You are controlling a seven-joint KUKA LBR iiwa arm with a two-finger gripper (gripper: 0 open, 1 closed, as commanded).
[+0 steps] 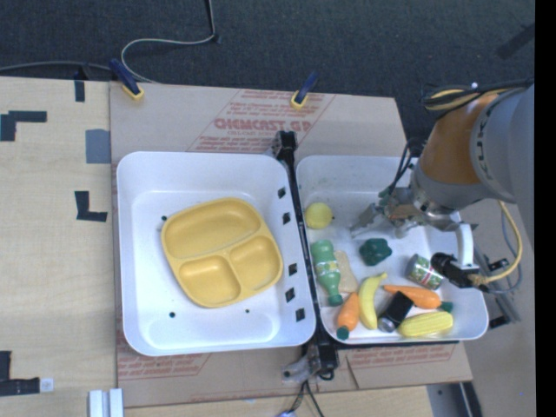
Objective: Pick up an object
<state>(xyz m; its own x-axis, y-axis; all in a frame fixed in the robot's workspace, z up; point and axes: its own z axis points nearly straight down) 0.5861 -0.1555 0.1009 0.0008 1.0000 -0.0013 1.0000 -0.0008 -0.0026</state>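
The gripper hovers in the right bin, its grip state unclear. A dark green object lies just at its six o'clock.

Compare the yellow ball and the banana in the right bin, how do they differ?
The yellow ball is round; the banana is long and curved. The ball sits apart near the bin's divider, while the banana lies packed among other toys lower down. Both are yellow.
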